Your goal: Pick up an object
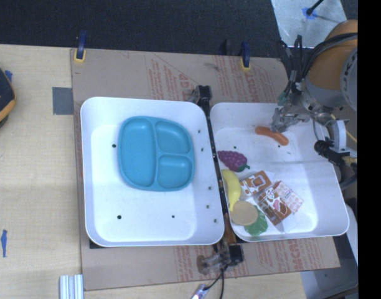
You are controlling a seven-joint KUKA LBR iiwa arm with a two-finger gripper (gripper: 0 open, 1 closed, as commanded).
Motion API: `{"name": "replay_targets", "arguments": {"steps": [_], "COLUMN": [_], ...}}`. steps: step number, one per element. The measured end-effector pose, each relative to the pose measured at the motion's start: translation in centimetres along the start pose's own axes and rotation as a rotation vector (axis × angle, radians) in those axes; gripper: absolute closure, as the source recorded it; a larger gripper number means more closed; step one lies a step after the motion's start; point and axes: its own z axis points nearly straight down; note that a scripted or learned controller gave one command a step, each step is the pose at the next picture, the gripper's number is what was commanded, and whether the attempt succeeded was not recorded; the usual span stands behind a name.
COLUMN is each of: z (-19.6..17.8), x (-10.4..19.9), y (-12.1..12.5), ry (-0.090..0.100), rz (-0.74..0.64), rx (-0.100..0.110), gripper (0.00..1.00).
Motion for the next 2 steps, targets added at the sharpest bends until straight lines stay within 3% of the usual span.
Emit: {"name": "replay_targets", "arguments": {"steps": [1,2], "z": [0.0,2.7], "x": [0.0,2.3], "y": [0.0,-0.4], "ry": [0.000,0.007], "rz": [-0.001,0.007], "rx": [0.000,0.010], "gripper": [0.00,0.00]}}
